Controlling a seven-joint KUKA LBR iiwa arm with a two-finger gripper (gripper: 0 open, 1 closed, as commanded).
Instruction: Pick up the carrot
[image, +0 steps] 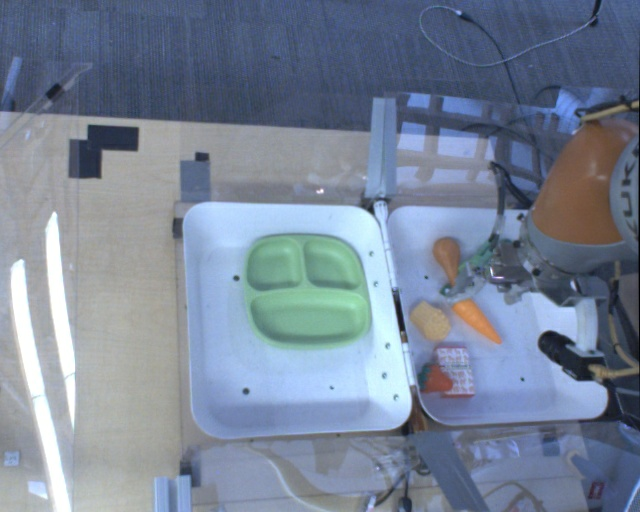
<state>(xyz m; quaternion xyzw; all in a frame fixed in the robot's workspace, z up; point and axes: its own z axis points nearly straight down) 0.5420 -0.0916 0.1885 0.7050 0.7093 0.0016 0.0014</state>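
1. Two shallow white plastic bins stand side by side on the pale wooden bench (110, 330); the left bin (215, 390) is the wider one and the right bin (540, 395) sits just beside it, their rims almost touching.
2. In the left bin lies a light green plastic plate with three compartments (306, 290), flat, near the middle of the bin.
3. The task's thing, a small orange carrot with a pointed end (476, 319), lies on the floor of the right bin, about in its middle, tilted, with the thin tip pointing toward the lower right.
4. The grey arm with the orange band (588, 190) comes in from the right side, over the right bin.
5. Its two-finger gripper (470, 275) hangs low just above the thick end of the carrot, between it and a second orange, pear-shaped vegetable (447, 255) that lies further up in the bin.
6. The fingers are dark and small from where I stand, so I cannot tell if they are open or closed, and I see nothing clearly between them.
7. A round yellow piece like a short corn cob (431, 320) lies just left of the carrot, near but apart from it.
8. Below these, a small red and white box (452, 370) rests near the front wall of the right bin.
9. A black cable (500, 45) lies in a loop on the grey carpet behind the bench.
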